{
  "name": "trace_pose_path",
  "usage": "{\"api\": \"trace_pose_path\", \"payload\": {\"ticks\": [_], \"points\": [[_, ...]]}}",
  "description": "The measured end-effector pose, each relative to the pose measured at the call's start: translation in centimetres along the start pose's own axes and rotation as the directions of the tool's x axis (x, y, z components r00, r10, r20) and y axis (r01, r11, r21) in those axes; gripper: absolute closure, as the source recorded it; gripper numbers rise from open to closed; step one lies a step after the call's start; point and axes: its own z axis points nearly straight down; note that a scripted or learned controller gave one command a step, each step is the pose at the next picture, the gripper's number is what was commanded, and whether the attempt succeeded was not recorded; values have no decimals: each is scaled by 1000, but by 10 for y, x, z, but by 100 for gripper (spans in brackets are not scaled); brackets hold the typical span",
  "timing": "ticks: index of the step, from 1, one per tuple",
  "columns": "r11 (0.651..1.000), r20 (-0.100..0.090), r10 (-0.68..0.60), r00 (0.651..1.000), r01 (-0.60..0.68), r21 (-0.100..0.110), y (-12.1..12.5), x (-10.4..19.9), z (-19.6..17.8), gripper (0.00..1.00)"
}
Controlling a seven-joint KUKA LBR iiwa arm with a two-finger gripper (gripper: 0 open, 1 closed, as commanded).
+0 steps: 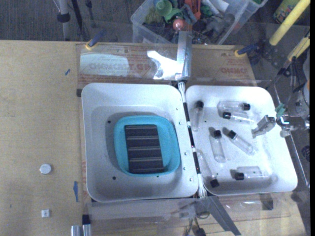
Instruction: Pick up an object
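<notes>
Where the right bin (pixel 283 178) meets its 3 o'clock rim, the claw (pixel 265 124) is seen; whether it is open cannot be told. Clear vials (pixel 235 113) are scattered there, and a teal tray (pixel 146 144) is held in the left bin (pixel 93 132).

Pale grey metal fingers (pixel 264 124), perhaps a teal fitting behind, on a blurred grey wrist.

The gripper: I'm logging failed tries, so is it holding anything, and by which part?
Nothing is held. The gripper hovers over the right bin, with no vial between its fingers.
</notes>
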Motion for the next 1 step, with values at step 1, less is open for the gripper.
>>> {"api": "trace_pose_path", "payload": {"ticks": [1], "points": [[1000, 0, -8, 1000, 8, -1, 23, -30, 125, 0]]}}
